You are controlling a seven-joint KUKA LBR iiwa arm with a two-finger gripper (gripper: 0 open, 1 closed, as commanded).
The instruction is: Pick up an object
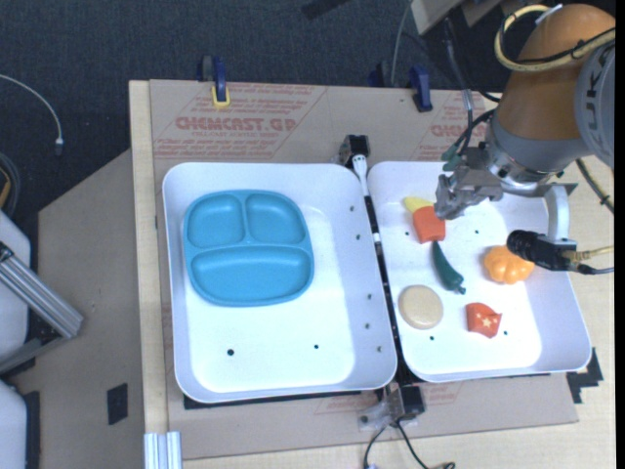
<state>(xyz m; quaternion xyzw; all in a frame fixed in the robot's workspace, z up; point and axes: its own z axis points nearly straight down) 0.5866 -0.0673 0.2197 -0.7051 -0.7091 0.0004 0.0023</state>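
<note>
Two white bins — one blue plate, six small food pieces.

A blue divided plate lies in the left bin, toward its far left. Both bins rest on a brown board printed with red letters, held at its far edge by two blue clamps. Dark carpet surrounds the bench.
</note>
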